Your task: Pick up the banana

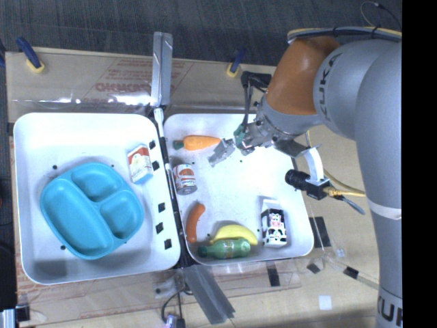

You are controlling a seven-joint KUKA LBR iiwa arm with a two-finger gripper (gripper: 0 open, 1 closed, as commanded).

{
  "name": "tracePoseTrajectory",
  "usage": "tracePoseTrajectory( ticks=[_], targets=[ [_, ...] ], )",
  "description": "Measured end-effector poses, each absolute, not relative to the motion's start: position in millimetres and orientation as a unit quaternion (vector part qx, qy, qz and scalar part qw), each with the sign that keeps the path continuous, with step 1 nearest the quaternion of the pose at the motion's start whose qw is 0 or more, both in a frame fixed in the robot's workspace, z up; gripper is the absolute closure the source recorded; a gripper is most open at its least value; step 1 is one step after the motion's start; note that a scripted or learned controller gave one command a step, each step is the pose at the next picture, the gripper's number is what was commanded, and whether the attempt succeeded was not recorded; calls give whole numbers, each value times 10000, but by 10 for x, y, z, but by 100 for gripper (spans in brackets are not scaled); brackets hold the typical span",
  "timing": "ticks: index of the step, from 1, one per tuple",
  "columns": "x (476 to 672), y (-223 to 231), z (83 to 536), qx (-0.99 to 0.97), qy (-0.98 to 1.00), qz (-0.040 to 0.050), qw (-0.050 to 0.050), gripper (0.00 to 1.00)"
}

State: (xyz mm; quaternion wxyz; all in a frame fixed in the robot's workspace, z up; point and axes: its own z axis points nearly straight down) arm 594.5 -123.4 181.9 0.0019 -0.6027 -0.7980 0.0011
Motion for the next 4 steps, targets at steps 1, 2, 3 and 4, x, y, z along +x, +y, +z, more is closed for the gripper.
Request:
tracePoseTrajectory(
  ticks=[1,2,3,4],
  targets=[
    [5427,-1413,1681,-4685,-8835,5,17,0],
    [5164,-1250,1393,-5507,-8347,5,17,0],
    [4760,-1323,908,-6299,-7767,7,23,0],
    [4765,-1325,1004,-6279,-7783,8,23,100]
  ],
)
